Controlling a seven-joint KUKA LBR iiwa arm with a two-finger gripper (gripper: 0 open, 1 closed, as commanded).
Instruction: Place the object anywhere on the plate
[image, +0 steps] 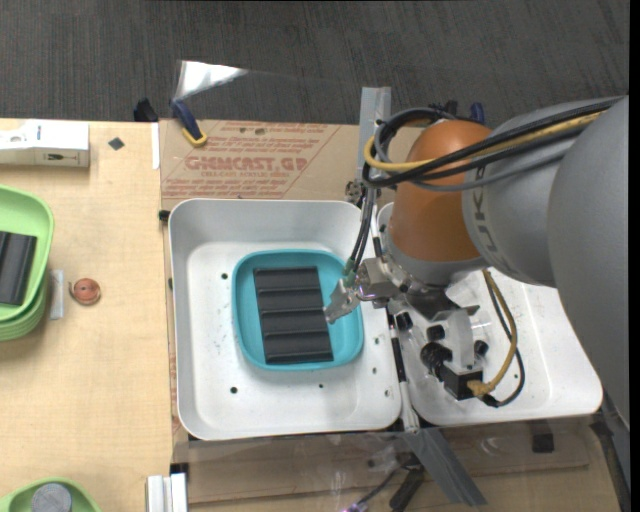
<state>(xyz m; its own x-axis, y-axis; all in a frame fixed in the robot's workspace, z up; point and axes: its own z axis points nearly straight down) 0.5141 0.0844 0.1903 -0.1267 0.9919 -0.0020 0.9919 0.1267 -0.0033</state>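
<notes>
The dark ribbed object (292, 314) lies flat on the teal plate (246, 318), which sits in the left white bin (200, 400); it covers most of the plate's floor, its long side running from the far rim toward the near one. By how things lie, the task's placing looks done already. The object appears to be a stiff block of dark plastic or rubber, moulded in four cross ridges, probably light to moderate in weight and not fragile; its matte surface should not slip much. If it had to be taken up again, the best hold would likely be across its narrow width, near the middle, so it hangs level. The gripper (343, 298) hangs at the plate's right rim, just beside the object's right edge, below the arm's orange band (440, 185). I cannot tell whether its fingers are apart or together: they show as a small grey tangle, half hidden under the wrist, and nothing can be seen between them. The arm's bulk covers much of the right white bin (560, 390), so what lies in there is hidden. On the desk (110, 380) at the left, a green tray (30, 215) is cut off by the edge.
</notes>
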